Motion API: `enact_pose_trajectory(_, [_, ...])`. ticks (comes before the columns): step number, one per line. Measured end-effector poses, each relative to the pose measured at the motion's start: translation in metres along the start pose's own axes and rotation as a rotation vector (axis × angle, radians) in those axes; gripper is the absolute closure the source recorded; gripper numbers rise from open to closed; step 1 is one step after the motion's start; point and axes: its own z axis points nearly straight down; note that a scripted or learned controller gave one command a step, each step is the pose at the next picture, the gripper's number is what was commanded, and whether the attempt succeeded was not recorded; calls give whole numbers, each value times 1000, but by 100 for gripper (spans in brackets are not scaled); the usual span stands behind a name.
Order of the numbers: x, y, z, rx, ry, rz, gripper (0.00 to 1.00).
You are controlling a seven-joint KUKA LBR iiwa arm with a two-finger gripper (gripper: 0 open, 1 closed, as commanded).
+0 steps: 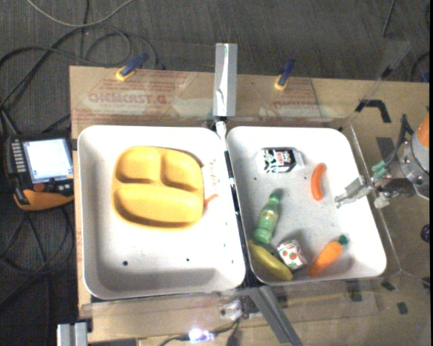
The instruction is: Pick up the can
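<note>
Can (279,160): black-and-white, cow-patterned, lying on its side near the far wall of the right bin (361,193), roughly mid-width.
Bench (151,96): brown board under both bins, printed lettering along the far edge, a clear sheet over it, two yellow-and-blue clamps (130,66) at the far side, a metal post (225,78) standing between the bins at the far edge.
Room: dark grey carpet (72,6) with loose cables running over it; a small device with a lit screen (45,160) on an orange base sits left of the bench.
Gripper (344,197): over the right rim of the right bin, fingers pointing left into the bin; tips look slightly parted with nothing between them.
Can vs gripper: can is well apart from the fingertips, to their left and toward the far wall; an orange sausage (317,181) lies between the two.
Left bin (94,265): holds a yellow divided tray (159,187), upside toward the far-left part of the bin.
Right bin contents: can, sausage, green bottle (267,219) lying slantwise at centre, banana (267,262) at the near wall, small white carton with red print (291,254) touching the banana, carrot (326,256) just right of the carton.
</note>
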Motion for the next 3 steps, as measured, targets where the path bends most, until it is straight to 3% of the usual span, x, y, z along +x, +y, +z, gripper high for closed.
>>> enact_pose_trajectory(1, [52, -4, 76, 1, 0, 56, 0])
enact_pose_trajectory(2, [86, -5, 150, 2, 1, 30, 0])
enact_pose_trajectory(3, [75, -2, 161, -9, -2, -267, 0])
